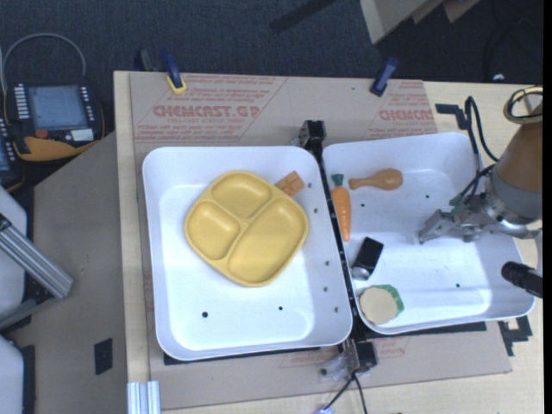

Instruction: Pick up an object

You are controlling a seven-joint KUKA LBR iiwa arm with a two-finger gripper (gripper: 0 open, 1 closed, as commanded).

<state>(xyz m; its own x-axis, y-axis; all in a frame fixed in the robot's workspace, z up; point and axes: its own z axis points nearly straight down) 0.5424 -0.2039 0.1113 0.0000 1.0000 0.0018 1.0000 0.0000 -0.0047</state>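
Two bins: shallow and white, they sit side by side on a desk point(259, 102) covered with printed brown cardboard, seen from above at a slant.
Left bin point(172, 317): it holds a yellow divided plate point(246, 228), and a small orange-brown block point(290, 183) peeks out at the plate's upper right edge.
Right bin point(431, 304): it holds four small things, all gathered along its left side near the wall between the bins.
Carrot point(341, 209): an orange toy carrot lies lengthwise just beside the dividing wall.
Wooden piece point(377, 179): a tan, spoon-shaped thing lies near the carrot's top end.
Black block point(368, 254): a small dark block lies tilted below the carrot.
Round disc point(379, 304): a pale disc with a green rim rests in the bin's lower left corner, partly against the wall.
Arm: grey, it reaches in from the right edge over the right bin.
Tool point(434, 228): its two fingers look spread apart, with nothing between them; it sits over bare bin floor right of centre, well apart from every thing.
Task stage: no object is gripped yet, so the pick appears not to have begun.
Likely reason for pose: the open tool seems ready to move left toward one of the small things.
Risk: the things hug the walls, which may crowd the fingers.
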